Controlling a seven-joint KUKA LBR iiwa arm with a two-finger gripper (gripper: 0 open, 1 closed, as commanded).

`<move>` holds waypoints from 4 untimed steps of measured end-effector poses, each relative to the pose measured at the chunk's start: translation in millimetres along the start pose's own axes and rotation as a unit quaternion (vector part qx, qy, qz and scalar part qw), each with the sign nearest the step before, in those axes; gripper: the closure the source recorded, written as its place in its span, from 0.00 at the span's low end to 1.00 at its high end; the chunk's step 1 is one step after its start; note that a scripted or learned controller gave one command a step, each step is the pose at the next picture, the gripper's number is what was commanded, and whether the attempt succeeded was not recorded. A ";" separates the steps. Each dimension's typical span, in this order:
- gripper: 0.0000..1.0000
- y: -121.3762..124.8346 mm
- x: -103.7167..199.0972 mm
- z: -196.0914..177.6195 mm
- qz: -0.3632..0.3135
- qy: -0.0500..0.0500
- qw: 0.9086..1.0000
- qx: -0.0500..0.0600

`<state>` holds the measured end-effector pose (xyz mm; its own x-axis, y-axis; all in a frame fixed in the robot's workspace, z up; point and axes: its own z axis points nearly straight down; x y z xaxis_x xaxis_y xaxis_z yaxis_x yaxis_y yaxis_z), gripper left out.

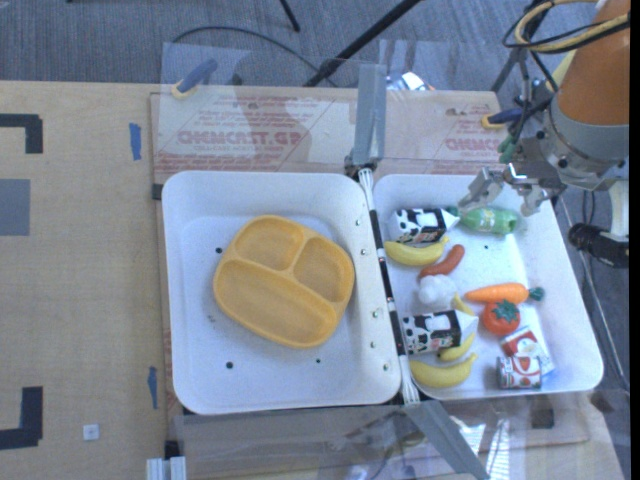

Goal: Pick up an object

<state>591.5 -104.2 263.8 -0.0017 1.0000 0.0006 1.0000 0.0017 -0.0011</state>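
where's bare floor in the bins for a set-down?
Left bin: bare strips all around the yellow plate, widest along its left and bottom edges. Right bin: crowded; small gaps between the green item and carrot, and by the right wall.

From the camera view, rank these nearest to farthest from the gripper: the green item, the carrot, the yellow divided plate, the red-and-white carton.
Gripper is over the right bin's far edge.
1. Green item, just below the gripper, far end of the right bin.
2. Carrot, mid right bin.
3. Red-and-white carton, near corner of the right bin.
4. Yellow divided plate, left bin.
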 end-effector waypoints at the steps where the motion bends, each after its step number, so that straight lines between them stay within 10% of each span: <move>1: 0.00 -8.2 -48.8 -13.7 -0.005 -0.001 1.000 -0.002; 2: 0.00 -15.3 -114.8 -5.7 -0.116 -0.002 0.993 -0.003; 3: 0.00 -58.0 -119.3 -0.6 -0.240 0.000 0.971 -0.001; 4: 0.00 -19.0 -118.4 39.3 -0.331 -0.002 0.943 -0.002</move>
<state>572.7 -222.6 224.4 -0.6267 0.7793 -0.0038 0.7792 0.6267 0.0027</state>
